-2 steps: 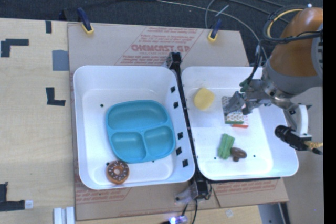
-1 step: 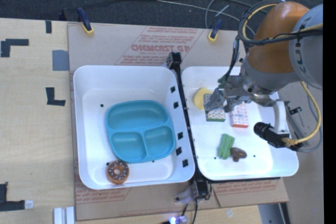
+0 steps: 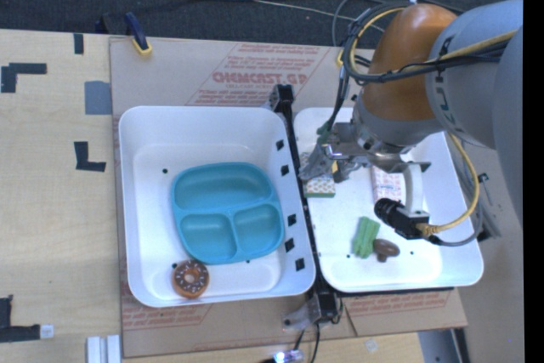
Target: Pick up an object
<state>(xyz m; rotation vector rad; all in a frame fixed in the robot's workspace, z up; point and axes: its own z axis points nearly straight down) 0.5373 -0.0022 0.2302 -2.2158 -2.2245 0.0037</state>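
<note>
My gripper (image 3: 324, 171) hangs low over the left part of the right bin (image 3: 450, 272), close to the divider. It is open, with nothing between its fingers. Just below its tips lies a small green-and-white checked block (image 3: 320, 188). A green oblong piece (image 3: 365, 236) and a small brown lump (image 3: 386, 249) lie nearer the bin's front. A red-and-white packet (image 3: 388, 184) lies partly under the wrist. The left bin (image 3: 136, 183) holds a blue divided plate (image 3: 226, 211) and a sprinkled donut (image 3: 190, 278).
The grey arm with its orange band (image 3: 408, 64) covers the back of the right bin. A black cable and connector (image 3: 401, 218) loop over the packet. Black clips run along the divider (image 3: 293, 183) between the bins.
</note>
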